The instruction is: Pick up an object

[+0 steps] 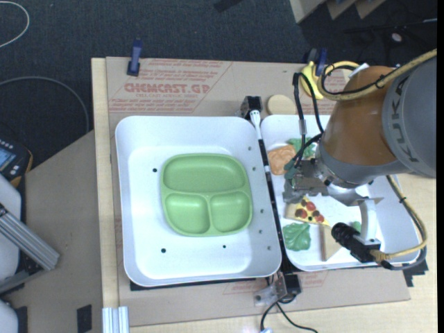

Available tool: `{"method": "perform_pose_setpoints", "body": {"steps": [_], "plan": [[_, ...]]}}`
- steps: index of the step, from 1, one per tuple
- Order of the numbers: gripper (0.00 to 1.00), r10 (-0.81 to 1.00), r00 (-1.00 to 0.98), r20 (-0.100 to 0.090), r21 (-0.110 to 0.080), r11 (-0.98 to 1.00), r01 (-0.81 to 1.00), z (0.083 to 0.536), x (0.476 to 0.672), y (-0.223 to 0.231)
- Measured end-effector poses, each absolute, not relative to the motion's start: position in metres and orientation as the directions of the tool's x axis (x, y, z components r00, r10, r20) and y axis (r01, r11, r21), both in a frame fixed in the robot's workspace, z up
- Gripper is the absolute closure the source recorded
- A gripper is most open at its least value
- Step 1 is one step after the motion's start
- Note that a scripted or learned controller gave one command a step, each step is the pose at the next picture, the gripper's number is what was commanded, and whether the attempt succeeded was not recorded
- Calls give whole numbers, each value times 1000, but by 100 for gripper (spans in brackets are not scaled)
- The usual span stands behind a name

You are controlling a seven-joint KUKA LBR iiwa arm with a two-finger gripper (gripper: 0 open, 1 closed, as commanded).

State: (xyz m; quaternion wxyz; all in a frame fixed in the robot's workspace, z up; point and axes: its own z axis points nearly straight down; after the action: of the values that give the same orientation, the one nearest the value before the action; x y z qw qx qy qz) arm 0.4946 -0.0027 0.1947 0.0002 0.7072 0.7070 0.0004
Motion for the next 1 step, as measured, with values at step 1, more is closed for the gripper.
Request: {"method": "perform_pose_setpoints", "body": {"steps": [1], "plan": [[100,1000,-6,1,13,6,1000,358,480,34]]}}
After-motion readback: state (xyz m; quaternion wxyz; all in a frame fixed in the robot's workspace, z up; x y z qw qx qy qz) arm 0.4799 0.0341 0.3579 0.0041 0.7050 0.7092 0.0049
